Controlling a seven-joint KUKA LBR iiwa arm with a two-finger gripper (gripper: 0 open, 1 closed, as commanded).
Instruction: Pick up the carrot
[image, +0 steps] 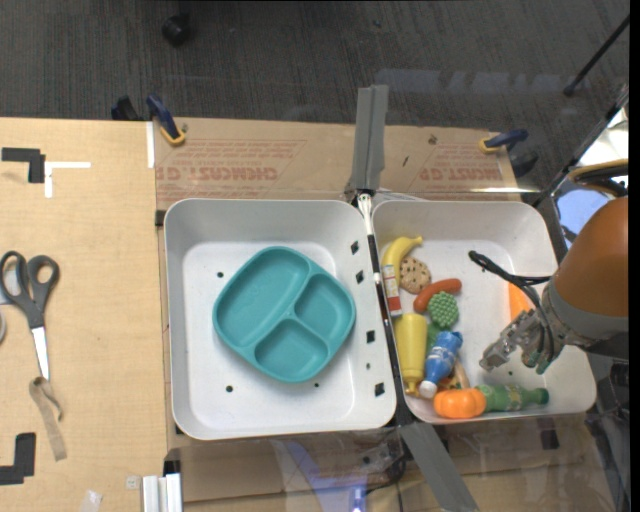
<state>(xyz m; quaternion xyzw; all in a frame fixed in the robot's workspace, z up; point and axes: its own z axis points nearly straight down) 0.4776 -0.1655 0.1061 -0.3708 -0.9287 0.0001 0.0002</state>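
Observation:
The carrot (517, 298) lies in the right bin (470, 225), near its right wall, as a slim orange strip. Its lower end is hidden under the arm's wrist. My gripper (512, 352) hangs low in the same bin, just below and touching or overlapping the carrot's near end; from here I cannot tell which. Nothing is visibly lifted. The arm's grey and orange body covers the bin's right edge.
Left of the gripper lie a banana (398, 252), cookie (413, 272), red sausage (438, 292), broccoli (444, 312), yellow bottle (411, 345) and blue bottle (441, 358). An orange fruit (459, 403) and green vegetable (515, 397) sit at the front wall. The left bin (200, 230) holds a teal plate (285, 313).

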